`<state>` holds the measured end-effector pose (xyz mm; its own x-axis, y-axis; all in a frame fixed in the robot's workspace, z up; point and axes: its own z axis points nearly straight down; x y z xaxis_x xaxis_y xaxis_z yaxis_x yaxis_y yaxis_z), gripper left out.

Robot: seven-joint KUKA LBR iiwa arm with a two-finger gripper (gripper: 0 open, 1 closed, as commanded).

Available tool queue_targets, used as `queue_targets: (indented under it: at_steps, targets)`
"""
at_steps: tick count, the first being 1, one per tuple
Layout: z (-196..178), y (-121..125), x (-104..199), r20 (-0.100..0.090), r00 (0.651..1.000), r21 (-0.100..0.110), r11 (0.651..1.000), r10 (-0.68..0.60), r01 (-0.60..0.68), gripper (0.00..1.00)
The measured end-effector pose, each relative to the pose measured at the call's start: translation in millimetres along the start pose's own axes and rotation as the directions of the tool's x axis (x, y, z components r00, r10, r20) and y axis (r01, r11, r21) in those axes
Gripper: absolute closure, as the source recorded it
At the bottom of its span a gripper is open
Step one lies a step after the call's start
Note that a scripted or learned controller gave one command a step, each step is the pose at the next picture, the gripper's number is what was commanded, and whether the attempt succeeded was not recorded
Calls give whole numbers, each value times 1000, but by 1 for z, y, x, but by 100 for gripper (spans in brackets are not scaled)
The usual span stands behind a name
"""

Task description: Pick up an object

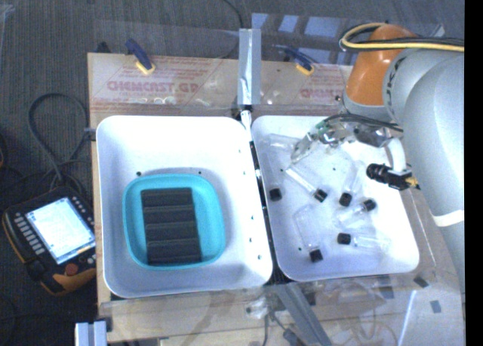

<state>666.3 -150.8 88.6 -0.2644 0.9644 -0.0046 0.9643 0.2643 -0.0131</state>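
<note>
Several clear plastic vials with black caps lie scattered in the right bin [404,255]: one cap [275,194] near the bin's left wall, one [345,199] in the middle, one [315,254] near the front. My gripper [321,138] hangs low over the far part of this bin, pointing left towards a clear vial [281,143] at the back. The grey arm with its orange band [370,72] comes in from the right. In the left bin [151,127] sits a teal tray [136,220] with a black ribbed insert [170,225].
A teach pendant [51,233] with a lit screen lies on the floor to the left, its cable looping behind it. Blue clamps [139,56] [298,58] hold a clear sheet at the bench's back edge. A metal post [247,65] stands between the bins.
</note>
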Motion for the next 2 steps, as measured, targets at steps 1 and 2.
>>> queue_targets:
  at_steps: [1,2]
  targets:
    - [-1,-69,-3,5,993,-22,993,-119,119,0]
    - [-1,-126,7,8,986,-25,986,-166,166,0]
